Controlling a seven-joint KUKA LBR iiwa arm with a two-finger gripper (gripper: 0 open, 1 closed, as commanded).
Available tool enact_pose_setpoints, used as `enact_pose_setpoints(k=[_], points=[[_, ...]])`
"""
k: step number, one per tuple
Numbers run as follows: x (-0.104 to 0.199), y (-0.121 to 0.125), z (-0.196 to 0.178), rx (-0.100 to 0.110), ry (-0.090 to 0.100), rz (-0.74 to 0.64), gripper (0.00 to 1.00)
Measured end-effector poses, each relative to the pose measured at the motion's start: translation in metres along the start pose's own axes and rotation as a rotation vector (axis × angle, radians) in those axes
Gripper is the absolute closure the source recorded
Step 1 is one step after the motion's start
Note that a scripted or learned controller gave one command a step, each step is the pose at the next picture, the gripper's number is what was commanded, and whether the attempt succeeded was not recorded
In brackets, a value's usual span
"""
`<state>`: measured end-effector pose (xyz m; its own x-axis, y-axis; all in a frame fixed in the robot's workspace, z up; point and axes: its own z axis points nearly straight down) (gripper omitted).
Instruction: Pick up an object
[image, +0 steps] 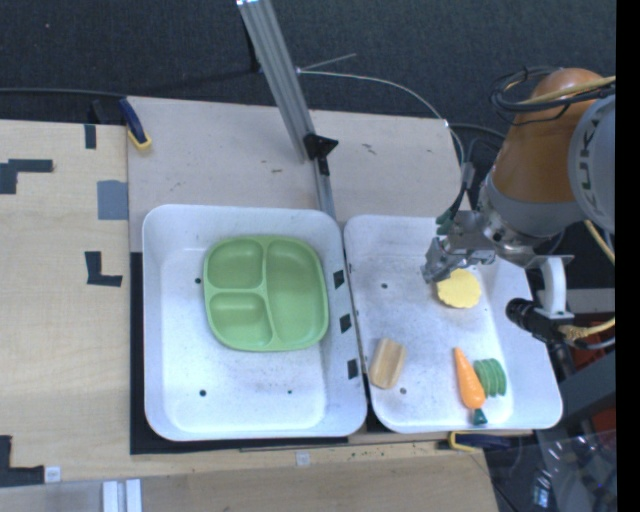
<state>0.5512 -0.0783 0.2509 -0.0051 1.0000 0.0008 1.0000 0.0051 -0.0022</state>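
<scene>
My gripper (447, 262) hangs low over the right bin (400, 250), at its upper right part, just above and left of a round yellow piece (460, 291). The grey fingers point down beside that piece; nothing shows between them. A tan bread-like block (386, 362) lies near the bin's lower left. An orange carrot (467, 377) and a green bean pod (491, 376) lie side by side at the lower right.
A green divided plate (266, 292) sits in the left bin (170, 330). A metal pole (290, 85) slants up from the bench behind the bins. Cables and a black bracket (535, 318) crowd the right bin's right edge.
</scene>
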Motion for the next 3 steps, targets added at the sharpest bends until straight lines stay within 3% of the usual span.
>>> enact_pose_setpoints(k=[2,3], points=[[0.107,0.002,0.002,0.0,0.0,-0.002,1.0],[0.153,0.019,0.002,-0.001,0.0,-0.002,1.0]])
